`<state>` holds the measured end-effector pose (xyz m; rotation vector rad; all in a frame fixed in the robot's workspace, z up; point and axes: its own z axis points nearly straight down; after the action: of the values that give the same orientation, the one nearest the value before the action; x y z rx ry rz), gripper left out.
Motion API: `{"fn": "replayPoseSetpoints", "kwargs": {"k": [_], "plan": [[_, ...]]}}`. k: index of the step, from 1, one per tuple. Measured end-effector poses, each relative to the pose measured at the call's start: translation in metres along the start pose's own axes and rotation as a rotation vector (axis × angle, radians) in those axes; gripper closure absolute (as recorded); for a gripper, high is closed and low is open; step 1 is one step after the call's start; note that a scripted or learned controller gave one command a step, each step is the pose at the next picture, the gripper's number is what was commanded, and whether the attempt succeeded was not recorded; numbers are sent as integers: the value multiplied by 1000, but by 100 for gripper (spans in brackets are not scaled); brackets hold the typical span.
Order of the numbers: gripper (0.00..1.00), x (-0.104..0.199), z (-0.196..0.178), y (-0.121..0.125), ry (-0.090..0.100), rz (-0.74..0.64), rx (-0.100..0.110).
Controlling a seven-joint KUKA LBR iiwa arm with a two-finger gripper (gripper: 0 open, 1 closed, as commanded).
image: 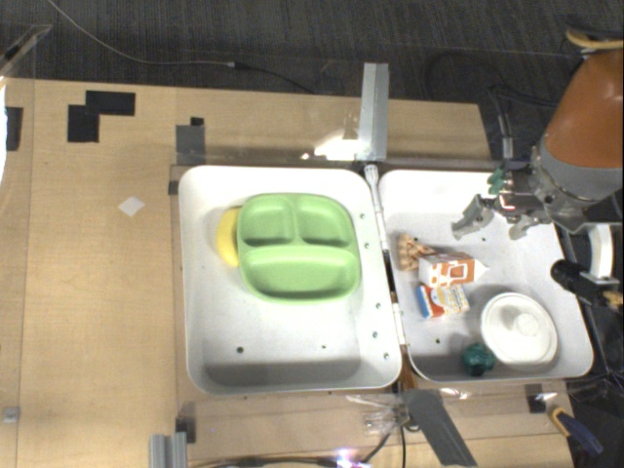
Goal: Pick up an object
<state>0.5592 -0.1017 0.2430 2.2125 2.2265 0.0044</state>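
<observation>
Gripper (499,216) hovers over the right bin (429,195), up-right of the orange-and-white carton (448,271) — fingers spread open, nothing between them. The carton lies near the bin's middle, a blue packet (430,304) touching its lower edge. A white bowl (519,327) sits right-below the carton, a small teal object (478,359) below — a green divided tray (295,245) far left.
</observation>
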Motion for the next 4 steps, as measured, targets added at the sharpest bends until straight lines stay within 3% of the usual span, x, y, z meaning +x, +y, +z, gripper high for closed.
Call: {"fn": "replayPoseSetpoints", "kwargs": {"k": [1, 2, 3, 4], "plan": [[0, 0, 143, -26, -1, -21, -10], [0, -34, 153, 31, -1, -13, -11], [0, -70, 154, 79, 11, -154, 33], [0, -61, 154, 93, 2, -115, 69]]}}
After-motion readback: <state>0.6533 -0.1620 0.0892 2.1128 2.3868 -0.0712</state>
